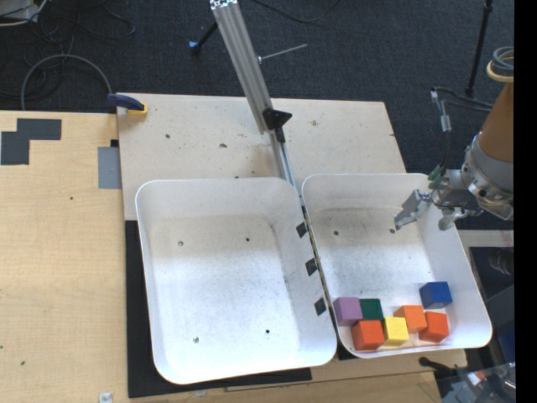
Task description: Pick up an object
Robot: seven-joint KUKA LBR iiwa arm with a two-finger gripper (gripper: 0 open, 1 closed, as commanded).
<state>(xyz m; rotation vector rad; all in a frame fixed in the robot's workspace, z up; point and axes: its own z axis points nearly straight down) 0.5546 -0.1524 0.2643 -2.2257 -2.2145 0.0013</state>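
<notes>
gripper (417,211) hung over right bin (474,288), far end | fingers seemingly apart, nothing held | blocks (394,319) packed at near wall | risk: neighbours jostled, finger blocked by wall

We see the arm (503,133) cut off at the right edge, and the gripper (419,208) too small to judge.

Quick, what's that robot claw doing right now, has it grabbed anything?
Gripper: nothing between its fingers; it hangs above the right bin, apart from the blocks. Open or shut cannot be told.
</notes>
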